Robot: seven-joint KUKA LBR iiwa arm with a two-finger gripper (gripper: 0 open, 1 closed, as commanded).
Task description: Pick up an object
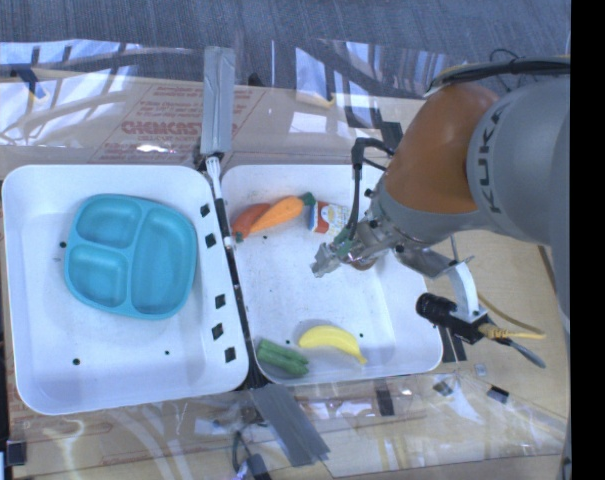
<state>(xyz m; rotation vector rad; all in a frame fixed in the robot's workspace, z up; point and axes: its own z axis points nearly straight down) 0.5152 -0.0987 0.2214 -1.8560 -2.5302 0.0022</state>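
Two bins on bench; right bin (282,298) holds all the loose items. Gripper (334,258) hangs over its middle, fingers too blurred and foreshortened to tell if open or closed; nothing visibly between them.

Nearest candidate: carrot (270,216) at upper left of this bin, near the divider wall. Long axis runs lower-left to upper-right, green top toward a small carton (327,216) just beside it.

Risks, judged: fingers closing along that axis would slip off; carton crowding could get nudged or grabbed instead. Banana (333,340) and green vegetable (281,357) lie near the front wall, which may block a finger.
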